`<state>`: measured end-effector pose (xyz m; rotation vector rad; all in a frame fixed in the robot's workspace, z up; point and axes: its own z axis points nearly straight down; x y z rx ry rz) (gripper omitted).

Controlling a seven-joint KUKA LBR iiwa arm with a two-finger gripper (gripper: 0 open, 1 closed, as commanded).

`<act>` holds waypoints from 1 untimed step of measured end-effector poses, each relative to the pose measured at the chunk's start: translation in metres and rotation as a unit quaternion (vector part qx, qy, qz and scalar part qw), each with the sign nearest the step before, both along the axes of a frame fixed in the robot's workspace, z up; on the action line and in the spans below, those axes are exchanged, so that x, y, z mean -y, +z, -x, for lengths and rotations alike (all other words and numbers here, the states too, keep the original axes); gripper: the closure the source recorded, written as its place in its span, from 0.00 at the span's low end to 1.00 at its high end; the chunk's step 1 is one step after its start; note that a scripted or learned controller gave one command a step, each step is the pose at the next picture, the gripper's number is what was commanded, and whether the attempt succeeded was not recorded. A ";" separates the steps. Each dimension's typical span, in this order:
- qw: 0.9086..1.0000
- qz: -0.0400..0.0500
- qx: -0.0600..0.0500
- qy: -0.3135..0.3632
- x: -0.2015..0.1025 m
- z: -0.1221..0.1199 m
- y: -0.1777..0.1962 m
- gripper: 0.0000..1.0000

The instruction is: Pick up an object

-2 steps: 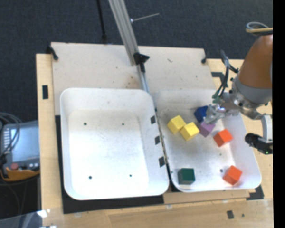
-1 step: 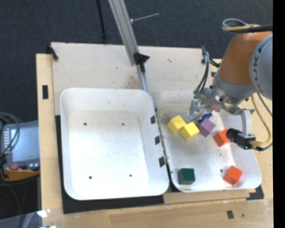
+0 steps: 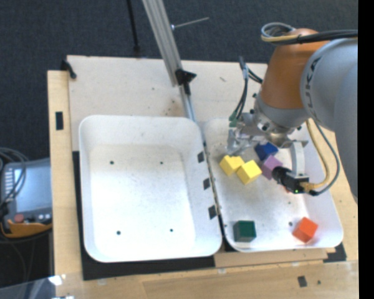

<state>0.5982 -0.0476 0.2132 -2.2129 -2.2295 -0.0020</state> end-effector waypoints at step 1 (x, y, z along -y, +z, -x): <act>1.000 0.000 0.001 0.000 -0.053 -0.022 0.000 1.00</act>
